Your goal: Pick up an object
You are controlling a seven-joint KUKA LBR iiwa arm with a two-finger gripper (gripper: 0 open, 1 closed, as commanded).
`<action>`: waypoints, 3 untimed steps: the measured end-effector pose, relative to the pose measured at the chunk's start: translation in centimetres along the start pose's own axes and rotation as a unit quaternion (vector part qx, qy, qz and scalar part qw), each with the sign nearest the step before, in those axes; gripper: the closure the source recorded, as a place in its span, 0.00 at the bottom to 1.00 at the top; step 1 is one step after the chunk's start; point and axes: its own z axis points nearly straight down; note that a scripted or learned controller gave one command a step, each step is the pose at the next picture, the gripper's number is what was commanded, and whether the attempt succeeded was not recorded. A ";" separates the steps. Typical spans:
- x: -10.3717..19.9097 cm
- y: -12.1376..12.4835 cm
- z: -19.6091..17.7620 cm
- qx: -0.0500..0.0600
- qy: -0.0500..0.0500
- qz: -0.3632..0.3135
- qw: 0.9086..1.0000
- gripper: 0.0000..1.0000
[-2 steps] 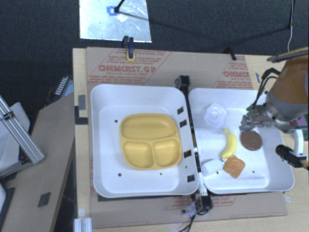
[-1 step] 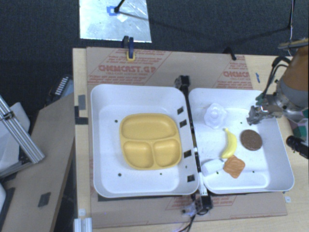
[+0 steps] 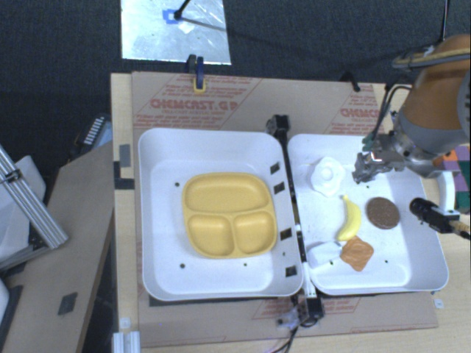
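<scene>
Seen from the camera above, the desk carried two shallow white plastic bins side by side. The left bin held a pale yellow plastic plate with three compartments, lying flat near its middle. In the right bin lay the loose things. A small white round lidded cup sat toward the far left part, and a yellow banana lay just below it, pointing roughly front to back. A dark brown flat round disc rested just beside the banana on its right. An orange-brown square, toast-like piece lay at the banana's near end. A small white flat scrap lay close to that piece, on its left.

The grey arm with its orange band reached in from the right. Its end effector hung over the far part of the right bin, near the white cup and behind the brown disc. I could not tell whether it was open or closed, and nothing could be seen gripped in it.
</scene>
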 end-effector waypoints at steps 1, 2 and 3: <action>5.6 1.6 0.7 0.001 0.000 0.000 1.000 1.00; 11.4 2.4 -0.4 0.001 0.001 0.000 1.000 1.00; 15.9 2.6 0.5 0.002 0.000 0.001 1.000 1.00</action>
